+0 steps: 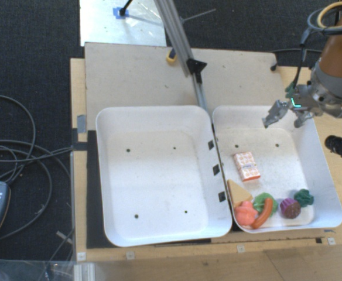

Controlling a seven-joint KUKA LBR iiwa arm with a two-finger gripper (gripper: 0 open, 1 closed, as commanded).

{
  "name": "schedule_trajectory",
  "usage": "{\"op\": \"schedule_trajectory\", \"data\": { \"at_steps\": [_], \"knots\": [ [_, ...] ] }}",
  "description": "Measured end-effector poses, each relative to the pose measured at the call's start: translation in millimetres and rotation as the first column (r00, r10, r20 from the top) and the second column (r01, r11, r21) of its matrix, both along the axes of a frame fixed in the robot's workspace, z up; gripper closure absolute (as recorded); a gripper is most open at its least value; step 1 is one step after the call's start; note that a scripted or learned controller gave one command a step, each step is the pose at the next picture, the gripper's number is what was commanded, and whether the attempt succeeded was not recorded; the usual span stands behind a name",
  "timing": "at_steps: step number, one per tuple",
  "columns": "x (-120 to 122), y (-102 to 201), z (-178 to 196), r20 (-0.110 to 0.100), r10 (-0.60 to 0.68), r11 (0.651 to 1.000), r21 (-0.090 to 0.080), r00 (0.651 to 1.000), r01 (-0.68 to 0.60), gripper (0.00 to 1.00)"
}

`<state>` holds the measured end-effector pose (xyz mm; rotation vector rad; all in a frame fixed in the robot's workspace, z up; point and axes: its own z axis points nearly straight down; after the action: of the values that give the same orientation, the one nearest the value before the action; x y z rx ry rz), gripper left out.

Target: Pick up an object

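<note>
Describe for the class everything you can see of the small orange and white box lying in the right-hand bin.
The small box is a flat rectangular carton, seemingly cardboard, with orange and white patches on its upper face; the print is too small to read. It lies flat on the floor of the right bin, near the middle, turned slightly askew to the bin's walls. Nothing touches it: the yellow wedge lies just below it, apart, and the gripper hangs above the bin's far edge.

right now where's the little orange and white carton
The carton lies in the right bin, near its middle, apart from the toy food cluster; the cheese wedge is its closest neighbour, toward the front.
</note>
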<state>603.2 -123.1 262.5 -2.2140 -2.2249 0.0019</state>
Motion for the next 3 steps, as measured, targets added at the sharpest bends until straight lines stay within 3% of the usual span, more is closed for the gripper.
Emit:
{"op": "schedule_trajectory", "data": {
  "at_steps": [1,3],
  "knots": [
    [1,0,2,0.004,-0.001,1.0,-0.001,1.0,0.001,0.0],
    [-2,-6,-86,-0.001,-0.005,1.0,-0.001,1.0,0.005,0.0]
  ]
}}
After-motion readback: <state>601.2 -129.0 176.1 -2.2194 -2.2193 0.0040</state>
